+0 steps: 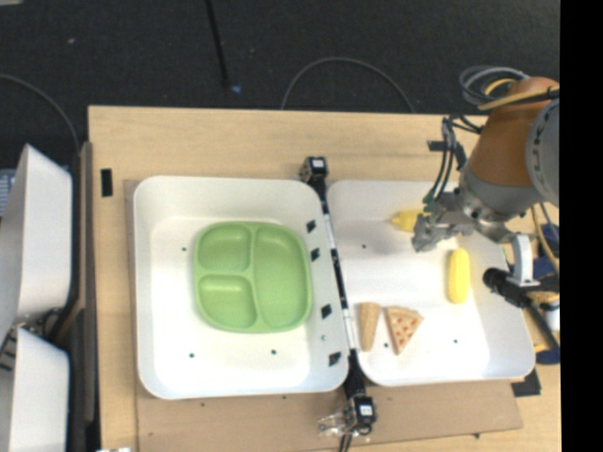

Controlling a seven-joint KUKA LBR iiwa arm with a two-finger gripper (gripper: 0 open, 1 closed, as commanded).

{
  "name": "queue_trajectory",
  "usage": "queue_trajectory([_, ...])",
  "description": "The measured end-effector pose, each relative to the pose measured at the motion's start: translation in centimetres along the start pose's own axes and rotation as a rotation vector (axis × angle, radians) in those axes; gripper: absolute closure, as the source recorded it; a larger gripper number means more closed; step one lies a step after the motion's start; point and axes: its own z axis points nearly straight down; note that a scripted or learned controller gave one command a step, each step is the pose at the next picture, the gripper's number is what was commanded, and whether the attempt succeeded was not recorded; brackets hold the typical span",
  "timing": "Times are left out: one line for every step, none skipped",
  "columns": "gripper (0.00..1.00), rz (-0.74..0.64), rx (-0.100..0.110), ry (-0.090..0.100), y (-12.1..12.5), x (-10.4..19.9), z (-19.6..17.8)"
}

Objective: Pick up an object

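Note:
My gripper [427, 235] hangs low over the back of the right bin [490, 347]. A small yellow object [405, 220] lies just to its left, touching or nearly touching the gripper's tip. To the right of the gripper a yellow banana-shaped piece [458, 276] lies lengthwise on the bin floor. Two toy wedges rest near the bin's front left: a tan one [368, 326] and a pizza-like slice [403, 329]. Nothing shows held in the gripper.
In the left bin [160, 347] sits a green divided plate [252, 276]. A black-clipped divider [332, 271] joins the two bins. Cables and black fittings [513, 285] crowd the right bin's right edge.

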Motion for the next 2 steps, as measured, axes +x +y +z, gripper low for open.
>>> queue_trajectory([1.0,0.0,0.0,-0.001,0.5,-0.1,-6.4])
queue_trajectory([1.0,-0.001,0.0,-0.001,0.6,-0.2,-11.4])
